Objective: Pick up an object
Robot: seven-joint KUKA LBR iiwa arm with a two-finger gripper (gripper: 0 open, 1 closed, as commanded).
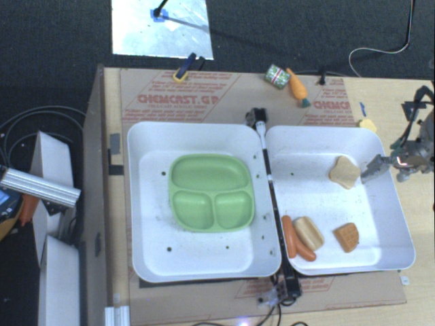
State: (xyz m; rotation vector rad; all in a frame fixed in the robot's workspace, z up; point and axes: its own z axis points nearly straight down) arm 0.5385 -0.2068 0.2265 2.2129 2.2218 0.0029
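Gripper (378, 166): low at right bin's (391, 219) edge; whether open or closed, I cannot tell.
Risk: may nudge beige piece (344, 172) aside, or clip rim.

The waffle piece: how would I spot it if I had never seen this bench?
Look in the right-hand white bin, at its near right corner. The waffle piece lies there alone, right of the hot dog: small, square, orange-brown, with a grid pattern.
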